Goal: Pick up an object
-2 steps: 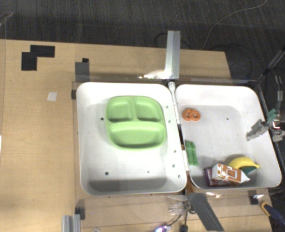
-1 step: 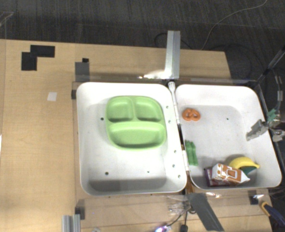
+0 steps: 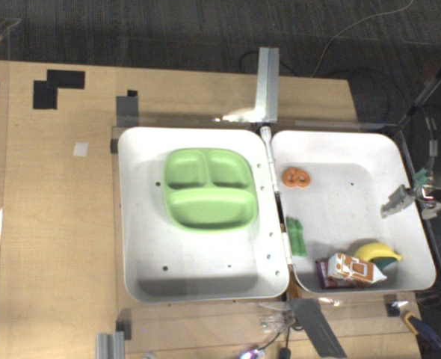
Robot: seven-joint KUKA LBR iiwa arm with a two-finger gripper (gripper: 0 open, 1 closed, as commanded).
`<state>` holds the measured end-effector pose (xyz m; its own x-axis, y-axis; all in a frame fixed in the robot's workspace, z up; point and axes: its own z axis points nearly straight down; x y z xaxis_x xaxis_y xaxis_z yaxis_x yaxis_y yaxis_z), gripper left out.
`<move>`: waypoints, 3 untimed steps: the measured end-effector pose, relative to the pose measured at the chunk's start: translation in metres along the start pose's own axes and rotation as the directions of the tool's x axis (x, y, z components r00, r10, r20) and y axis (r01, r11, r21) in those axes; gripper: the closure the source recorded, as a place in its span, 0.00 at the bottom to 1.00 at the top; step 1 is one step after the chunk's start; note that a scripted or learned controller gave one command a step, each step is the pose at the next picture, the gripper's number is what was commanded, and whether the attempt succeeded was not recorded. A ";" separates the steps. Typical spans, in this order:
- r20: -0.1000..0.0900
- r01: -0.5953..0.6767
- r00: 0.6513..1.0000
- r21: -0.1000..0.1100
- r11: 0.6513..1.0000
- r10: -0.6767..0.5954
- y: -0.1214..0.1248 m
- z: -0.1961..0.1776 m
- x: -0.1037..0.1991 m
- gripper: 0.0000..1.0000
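Pale wood tabletop [image 3: 48, 223], dark carpet across the top of frame, two white bins side by side at centre. Left bin [image 3: 142, 200]: green divided plate [image 3: 208, 188]. Right bin [image 3: 355, 193]: orange pretzel-shaped piece [image 3: 296, 176] upper left, green stick [image 3: 296, 237] by the divider, small carton [image 3: 349, 270] touching yellow banana [image 3: 378, 255] at lower right. Gripper [image 3: 397, 200] at right rim; jaws: state cannot be told. Advised: descend squarely over the banana, clear of the carton.

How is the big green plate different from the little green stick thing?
The light green divided plate is wide and rounded with three sections; the darker green flat stick is slim and plain. The plate lies in the left white bin, the stick in the right white bin by the divider. Both are green.
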<state>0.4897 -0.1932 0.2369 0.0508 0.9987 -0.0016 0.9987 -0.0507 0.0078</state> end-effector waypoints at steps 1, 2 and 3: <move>0.000 0.000 1.000 0.000 1.000 0.000 0.000 0.000 0.000 0.00; 0.000 0.000 1.000 0.000 1.000 0.000 0.000 0.000 0.000 0.00; 0.000 0.000 1.000 0.000 1.000 0.000 0.000 0.000 0.000 0.00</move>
<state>0.4897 -0.1932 0.2369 0.0508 0.9987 -0.0016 0.9987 -0.0507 0.0078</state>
